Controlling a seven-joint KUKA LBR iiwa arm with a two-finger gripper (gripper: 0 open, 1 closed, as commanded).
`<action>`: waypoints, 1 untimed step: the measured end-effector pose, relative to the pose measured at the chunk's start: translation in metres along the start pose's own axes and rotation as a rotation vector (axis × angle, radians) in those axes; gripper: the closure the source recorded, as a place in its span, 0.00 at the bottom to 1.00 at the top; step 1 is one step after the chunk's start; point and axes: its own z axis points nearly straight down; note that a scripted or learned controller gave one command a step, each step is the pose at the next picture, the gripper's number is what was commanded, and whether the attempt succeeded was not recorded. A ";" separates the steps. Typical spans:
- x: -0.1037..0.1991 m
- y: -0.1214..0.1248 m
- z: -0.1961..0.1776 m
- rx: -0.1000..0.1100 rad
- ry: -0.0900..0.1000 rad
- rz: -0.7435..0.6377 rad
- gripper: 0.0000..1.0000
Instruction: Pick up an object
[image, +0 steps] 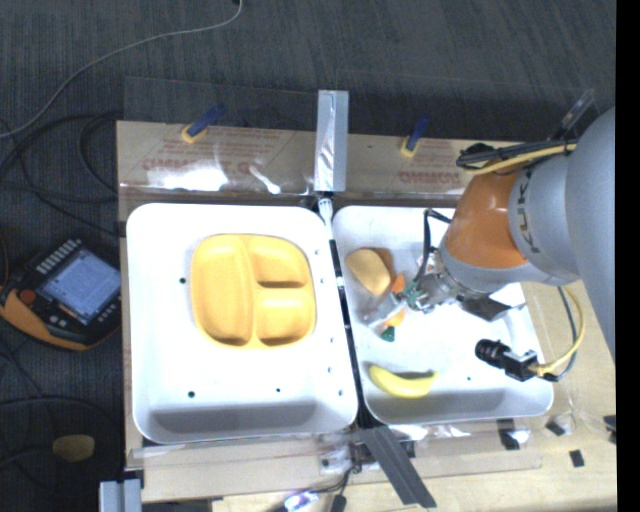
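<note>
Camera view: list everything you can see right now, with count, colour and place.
bins: 2, white, side by side on the bench
divided tray: 1, yellow, left bin
banana: 1, yellow, right bin, near front wall
bread-like piece: 1, tan, right bin, by the divider
small item: 1, orange and green, under the end effector
handheld pendant: 1, black and orange, floor at left
arm: 1, grey, orange band
end effector: 1, low in right bin

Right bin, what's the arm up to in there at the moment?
The KUKA arm reaches into the right bin, its gripper low beside a tan rounded object and a small orange and green item. A banana lies near the bin's front edge. The left bin holds a yellow divided tray. No object is visibly held.
</note>
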 end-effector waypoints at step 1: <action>0.000 0.001 -0.010 -0.001 0.001 0.001 1.00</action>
